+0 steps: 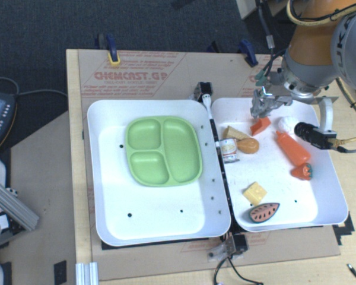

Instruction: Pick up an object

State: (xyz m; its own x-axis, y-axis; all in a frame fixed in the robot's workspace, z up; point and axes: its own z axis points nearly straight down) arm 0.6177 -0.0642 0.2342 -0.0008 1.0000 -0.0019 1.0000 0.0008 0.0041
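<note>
Small orange-red wedge point(260, 125) in the right bin point(338, 189), near its back rim, directly under the jaws point(263, 108). Bright orange-red, roughly triangular, smooth-looking (toy food, by the look of it). Long axis on a slant, broad end toward the upper right, narrow tip toward the lower left, pointing at the tan bun point(248, 145). Upper edge tucked beneath the metal fingertips, so contact or mere overlap: cannot tell. Jaws low over that wedge, tips close together; whether closed on it or only hovering above, cannot tell from this slanted look down.

Just left of the wedge, a tan slice point(232, 133) leaning toward the bin divider, and below it a small can point(228, 151) with a printed label, lying beside the bun. To the right, a long orange carrot point(292, 148), long axis running from upper left to lower right, with a red strawberry point(302, 171) just past its lower end. Nearer the front, a yellow cube point(255, 192) and a watermelon slice point(264, 212), close together but apart.

In the left bin point(107, 206), a green divided plate point(164, 150) with three compartments, sitting toward the back.

Both bins on the desk point(77, 129), over a cardboard sheet with red lettering. Grey arm point(320, 34) with orange band entering from the upper right.
</note>
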